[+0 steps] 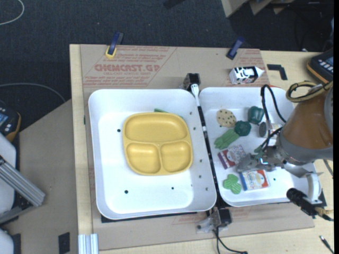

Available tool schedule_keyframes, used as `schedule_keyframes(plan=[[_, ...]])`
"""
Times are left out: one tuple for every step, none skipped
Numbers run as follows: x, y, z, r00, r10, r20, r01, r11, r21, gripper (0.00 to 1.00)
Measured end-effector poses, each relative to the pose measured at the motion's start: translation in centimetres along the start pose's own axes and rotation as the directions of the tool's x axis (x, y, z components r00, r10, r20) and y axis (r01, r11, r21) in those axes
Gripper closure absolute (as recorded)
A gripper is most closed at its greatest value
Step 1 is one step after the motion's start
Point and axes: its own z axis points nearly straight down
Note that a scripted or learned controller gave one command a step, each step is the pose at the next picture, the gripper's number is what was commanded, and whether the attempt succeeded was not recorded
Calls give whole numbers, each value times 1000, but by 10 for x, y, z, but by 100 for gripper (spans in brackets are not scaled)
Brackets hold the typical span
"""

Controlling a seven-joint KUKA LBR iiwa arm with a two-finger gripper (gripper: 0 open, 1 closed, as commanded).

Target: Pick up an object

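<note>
Where gripper (253, 163) hovers — packet (254, 180) beneath

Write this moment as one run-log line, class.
arm: over right bin | pincer: low among small items, near red-white packet | left bin: yellow tray | pick: unconfirmed

Grey arm (310, 134) reaching from right, orange-banded wrist, pincer (253, 164) lowered
</note>
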Motion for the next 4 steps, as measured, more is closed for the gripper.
schedule_keyframes(plan=[[0, 0, -1, 1000, 1, 1, -1, 1000, -4, 0], [0, 0, -12, 1000, 3, 2, -3, 1000, -7, 100], [-2, -8, -58, 1000, 1, 6, -1, 1000, -12, 100], [1, -3, -102, 1000, -1, 6, 1, 1000, -14, 100]])
